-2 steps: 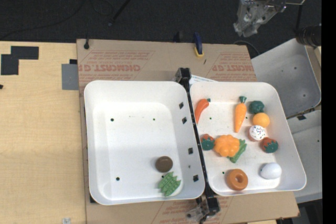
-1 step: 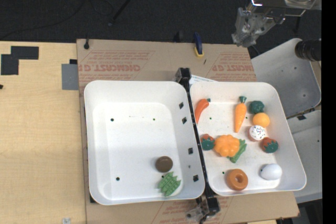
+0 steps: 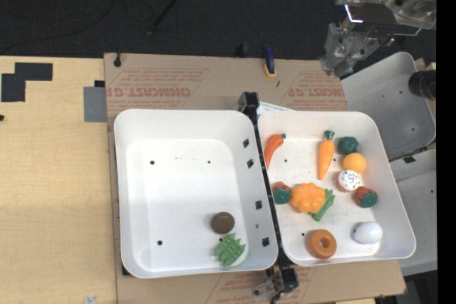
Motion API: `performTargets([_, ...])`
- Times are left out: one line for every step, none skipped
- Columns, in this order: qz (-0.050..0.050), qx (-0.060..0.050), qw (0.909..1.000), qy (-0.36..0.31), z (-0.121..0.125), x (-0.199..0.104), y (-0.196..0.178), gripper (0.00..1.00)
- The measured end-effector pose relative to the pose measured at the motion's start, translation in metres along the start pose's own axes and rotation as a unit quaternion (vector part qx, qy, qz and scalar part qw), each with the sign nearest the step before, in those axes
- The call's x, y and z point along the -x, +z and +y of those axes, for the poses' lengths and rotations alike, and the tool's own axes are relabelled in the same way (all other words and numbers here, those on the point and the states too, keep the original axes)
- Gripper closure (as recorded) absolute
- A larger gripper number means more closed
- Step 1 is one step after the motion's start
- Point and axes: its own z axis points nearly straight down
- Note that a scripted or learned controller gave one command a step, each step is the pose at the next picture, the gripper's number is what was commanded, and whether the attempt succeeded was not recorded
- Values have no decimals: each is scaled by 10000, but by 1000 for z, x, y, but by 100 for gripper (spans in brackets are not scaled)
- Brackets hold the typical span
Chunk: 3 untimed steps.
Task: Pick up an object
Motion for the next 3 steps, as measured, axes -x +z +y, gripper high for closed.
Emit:
performTargets([2, 3, 10000, 2, -33, -11, 0, 100])
performTargets([0, 3, 10000, 4, -61, -10, 0, 100])
performTargets([-1, 0, 10000, 5, -79, -12, 0, 100])
